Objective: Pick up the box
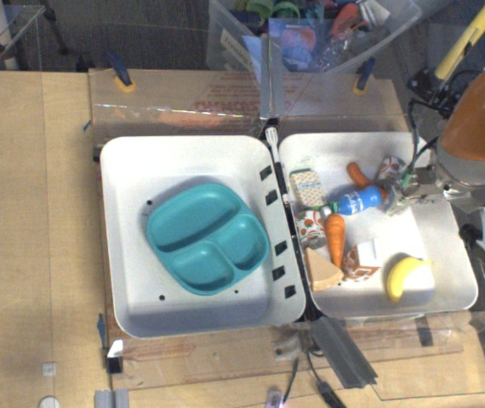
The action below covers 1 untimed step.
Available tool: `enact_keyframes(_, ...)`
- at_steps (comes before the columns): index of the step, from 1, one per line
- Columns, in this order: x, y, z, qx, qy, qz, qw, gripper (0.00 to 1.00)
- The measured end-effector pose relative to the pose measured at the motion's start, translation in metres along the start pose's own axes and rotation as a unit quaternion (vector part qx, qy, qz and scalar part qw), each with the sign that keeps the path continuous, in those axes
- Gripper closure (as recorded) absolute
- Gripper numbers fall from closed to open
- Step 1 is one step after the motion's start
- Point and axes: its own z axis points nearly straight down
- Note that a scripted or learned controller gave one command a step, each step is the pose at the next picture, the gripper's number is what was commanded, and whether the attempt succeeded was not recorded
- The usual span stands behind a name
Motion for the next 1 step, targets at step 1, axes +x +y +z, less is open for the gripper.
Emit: enact_keyframes(1, 0.0007, 0.0001, 0.0002, 0.000, 0.001, 0.000, 1.0000, 0.00)
